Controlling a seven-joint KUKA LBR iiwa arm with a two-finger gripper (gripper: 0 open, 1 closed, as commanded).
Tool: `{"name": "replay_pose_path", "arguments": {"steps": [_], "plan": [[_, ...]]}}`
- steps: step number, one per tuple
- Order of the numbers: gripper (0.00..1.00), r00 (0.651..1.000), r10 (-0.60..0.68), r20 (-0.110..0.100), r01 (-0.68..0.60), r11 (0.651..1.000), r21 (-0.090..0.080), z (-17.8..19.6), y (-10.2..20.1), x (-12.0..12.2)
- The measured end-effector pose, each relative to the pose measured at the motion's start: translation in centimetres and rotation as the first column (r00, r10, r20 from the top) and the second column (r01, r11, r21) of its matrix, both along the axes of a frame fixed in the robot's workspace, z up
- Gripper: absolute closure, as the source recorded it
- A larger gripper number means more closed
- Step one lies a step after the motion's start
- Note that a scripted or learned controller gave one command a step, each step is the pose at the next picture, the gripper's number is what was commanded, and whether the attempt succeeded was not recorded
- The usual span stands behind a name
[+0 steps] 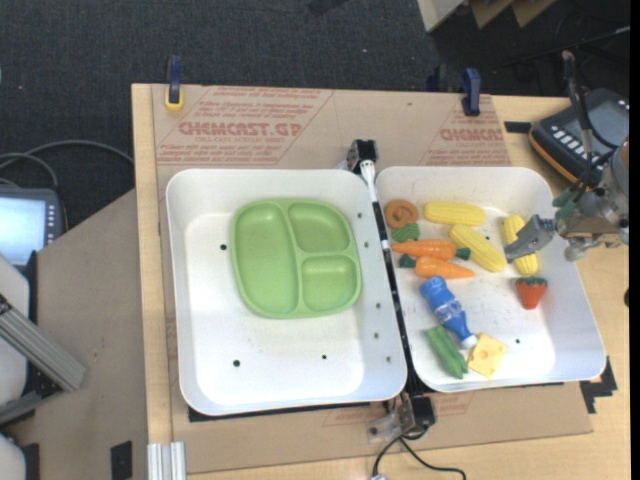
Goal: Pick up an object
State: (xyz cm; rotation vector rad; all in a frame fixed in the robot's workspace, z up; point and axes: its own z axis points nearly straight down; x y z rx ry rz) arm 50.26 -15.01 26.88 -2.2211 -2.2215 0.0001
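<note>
Toy food — corn cobs (455, 212), carrots (432, 258), a blue bottle (443, 308), a strawberry (531, 291) — lies scattered in the right bin (575, 353), while the gripper (535, 240) hangs over its right side above a yellow piece (514, 230), its opening unreadable, and the left bin (200, 348) holds a green tray (296, 257).
</note>
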Motion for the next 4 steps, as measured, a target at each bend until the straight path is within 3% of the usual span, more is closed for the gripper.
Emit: {"name": "replay_pose_path", "arguments": {"steps": [1,2,3,4], "plan": [[0.00,1.000,-0.003,-0.008,0.003,1.000,0.003,-17.7,-6.8,3.6],[0.00,1.000,0.006,0.005,-0.006,1.000,0.000,-18.5,-2.8,11.3],[0.00,1.000,0.006,-0.024,-0.006,1.000,-0.004,-18.6,2.5,16.0],[1.00,1.000,0.002,-0.024,-0.002,1.000,0.003,-17.8,2.6,15.9]]}}
